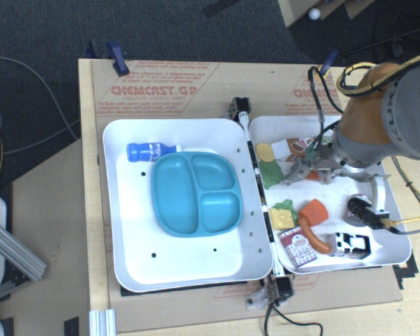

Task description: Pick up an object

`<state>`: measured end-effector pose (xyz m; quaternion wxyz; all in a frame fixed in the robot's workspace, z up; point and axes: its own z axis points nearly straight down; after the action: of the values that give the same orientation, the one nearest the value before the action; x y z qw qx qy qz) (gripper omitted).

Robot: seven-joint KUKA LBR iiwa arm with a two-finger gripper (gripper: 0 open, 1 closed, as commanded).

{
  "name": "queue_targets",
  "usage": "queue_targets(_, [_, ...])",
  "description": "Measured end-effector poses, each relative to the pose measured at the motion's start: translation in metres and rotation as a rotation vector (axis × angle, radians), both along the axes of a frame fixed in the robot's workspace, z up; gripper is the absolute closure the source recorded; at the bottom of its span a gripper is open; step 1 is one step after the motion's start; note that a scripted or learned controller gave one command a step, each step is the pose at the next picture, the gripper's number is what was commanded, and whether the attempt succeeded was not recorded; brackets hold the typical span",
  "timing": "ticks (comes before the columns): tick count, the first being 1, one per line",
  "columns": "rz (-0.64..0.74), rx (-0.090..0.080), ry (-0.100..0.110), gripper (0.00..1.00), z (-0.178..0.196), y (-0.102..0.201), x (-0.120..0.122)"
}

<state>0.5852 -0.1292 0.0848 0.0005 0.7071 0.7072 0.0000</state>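
Overhead, table (182,82) of pale board printed with red lettering, dark carpet around. Left bin (126,257): blue divided plate (196,191) at centre, small blue bottle (148,150) lying just beyond it. Right bin (399,247): green piece (271,173), yellow block (281,219), orange sausage-shaped toy (315,233), red packet (297,247), black-and-white item (352,243). Grey arm (399,110) enters from right, gripper (315,165) low over right bin's far part; gripper state cannot be told.

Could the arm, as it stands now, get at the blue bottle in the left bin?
Probably yes: the blue bottle lies by itself beside the blue tray, uncovered from above, though the gripper sits over the right bin.
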Motion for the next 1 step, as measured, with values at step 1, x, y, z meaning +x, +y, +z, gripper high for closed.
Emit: queue_targets(1, [-0.001,0.001,0.002,0.00,0.0001,0.0084,-0.0675])
